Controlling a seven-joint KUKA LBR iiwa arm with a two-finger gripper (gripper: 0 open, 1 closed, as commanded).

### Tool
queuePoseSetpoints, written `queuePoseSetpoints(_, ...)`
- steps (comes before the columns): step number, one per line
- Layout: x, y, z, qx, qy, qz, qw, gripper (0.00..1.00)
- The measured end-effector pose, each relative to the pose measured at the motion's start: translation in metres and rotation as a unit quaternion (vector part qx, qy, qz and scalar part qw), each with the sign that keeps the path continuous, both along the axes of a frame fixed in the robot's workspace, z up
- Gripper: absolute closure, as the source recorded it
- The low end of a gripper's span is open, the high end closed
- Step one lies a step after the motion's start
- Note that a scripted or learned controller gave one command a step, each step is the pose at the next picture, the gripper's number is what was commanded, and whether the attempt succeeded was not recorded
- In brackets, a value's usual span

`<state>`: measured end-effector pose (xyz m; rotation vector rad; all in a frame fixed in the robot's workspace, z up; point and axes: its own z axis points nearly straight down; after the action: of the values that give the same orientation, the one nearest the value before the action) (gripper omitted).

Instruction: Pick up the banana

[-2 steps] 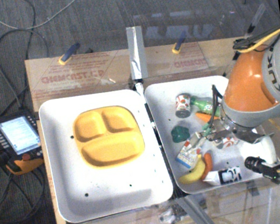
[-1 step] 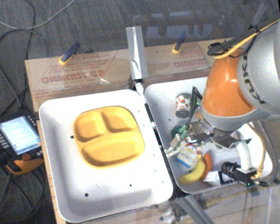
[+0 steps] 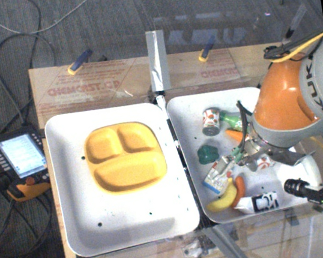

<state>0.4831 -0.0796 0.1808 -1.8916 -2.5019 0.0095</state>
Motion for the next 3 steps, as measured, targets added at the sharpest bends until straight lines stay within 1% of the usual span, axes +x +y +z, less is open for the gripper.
queuePoseSetpoints(1,0.008,-0.022,-0.093,0.0009,-0.007,-0.058,0.9983,0.00)
queuePoseSetpoints(2,0.009,-0.022,-0.085,0.0013,-0.007,-0.059,0.9982,1.00)
queuePoseSetpoints(3,0.000,0.040,0.000,0.0003,0.000,-0.032,0.9995,1.00)
